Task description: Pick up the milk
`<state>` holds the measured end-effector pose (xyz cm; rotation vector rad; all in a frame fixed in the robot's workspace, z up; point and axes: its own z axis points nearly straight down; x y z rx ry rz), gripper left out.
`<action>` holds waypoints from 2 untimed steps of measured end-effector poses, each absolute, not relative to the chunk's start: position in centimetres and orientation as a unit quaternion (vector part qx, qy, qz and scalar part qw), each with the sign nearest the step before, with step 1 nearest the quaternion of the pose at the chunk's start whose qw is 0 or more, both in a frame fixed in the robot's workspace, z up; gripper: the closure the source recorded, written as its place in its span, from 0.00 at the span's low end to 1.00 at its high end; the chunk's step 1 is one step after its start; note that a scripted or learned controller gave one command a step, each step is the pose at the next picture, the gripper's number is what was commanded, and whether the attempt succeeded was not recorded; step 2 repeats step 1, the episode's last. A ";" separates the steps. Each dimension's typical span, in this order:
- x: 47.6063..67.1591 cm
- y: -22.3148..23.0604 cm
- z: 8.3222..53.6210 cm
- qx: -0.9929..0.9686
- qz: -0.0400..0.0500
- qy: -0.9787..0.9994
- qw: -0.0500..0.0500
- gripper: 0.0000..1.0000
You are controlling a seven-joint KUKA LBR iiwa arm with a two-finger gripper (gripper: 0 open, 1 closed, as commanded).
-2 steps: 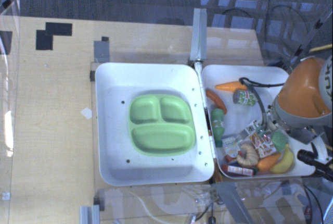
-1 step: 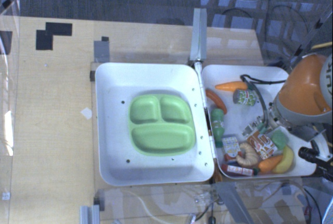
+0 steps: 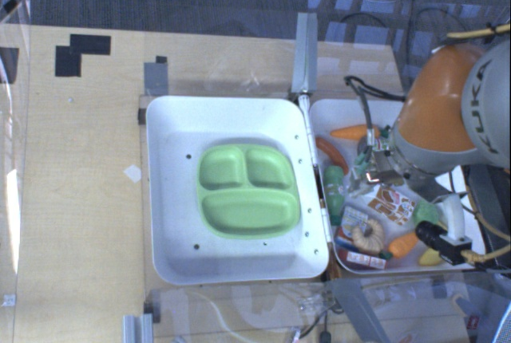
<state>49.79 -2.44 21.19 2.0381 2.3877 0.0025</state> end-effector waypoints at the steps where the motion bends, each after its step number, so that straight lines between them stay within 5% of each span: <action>1: 48.9 0.6 20.6 0.591 0.000 0.807 0.000 1.00; 2: 48.9 0.6 20.6 0.591 0.000 0.807 0.000 1.00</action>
